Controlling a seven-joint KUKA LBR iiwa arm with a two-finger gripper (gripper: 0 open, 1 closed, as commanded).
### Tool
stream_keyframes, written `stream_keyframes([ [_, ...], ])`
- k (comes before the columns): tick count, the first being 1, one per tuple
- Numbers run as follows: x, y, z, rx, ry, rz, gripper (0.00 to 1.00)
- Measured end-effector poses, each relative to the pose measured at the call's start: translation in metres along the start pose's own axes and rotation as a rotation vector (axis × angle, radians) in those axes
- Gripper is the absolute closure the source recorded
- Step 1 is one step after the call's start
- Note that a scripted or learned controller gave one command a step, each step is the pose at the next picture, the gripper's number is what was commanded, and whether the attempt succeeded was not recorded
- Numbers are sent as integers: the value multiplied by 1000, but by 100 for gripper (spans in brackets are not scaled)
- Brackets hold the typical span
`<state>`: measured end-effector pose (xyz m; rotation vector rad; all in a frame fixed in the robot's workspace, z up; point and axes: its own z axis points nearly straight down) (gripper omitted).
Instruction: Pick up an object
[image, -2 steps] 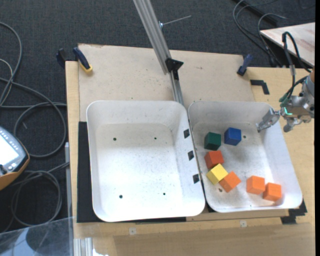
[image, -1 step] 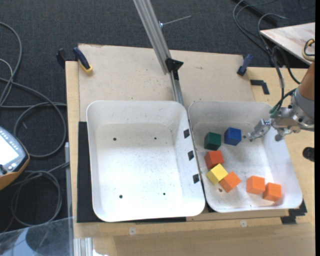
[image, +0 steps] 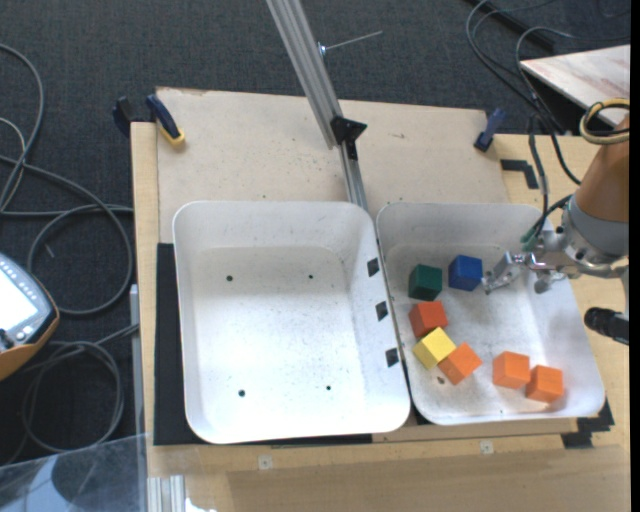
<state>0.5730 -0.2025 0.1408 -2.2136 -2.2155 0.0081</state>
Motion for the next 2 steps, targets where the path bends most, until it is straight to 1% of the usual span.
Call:
stream_keyframes([
  [1, 1, -1, 48, 0, 0, 0, 0],
  [2, 1, 2, 37, -3, 0, -1, 100],
])
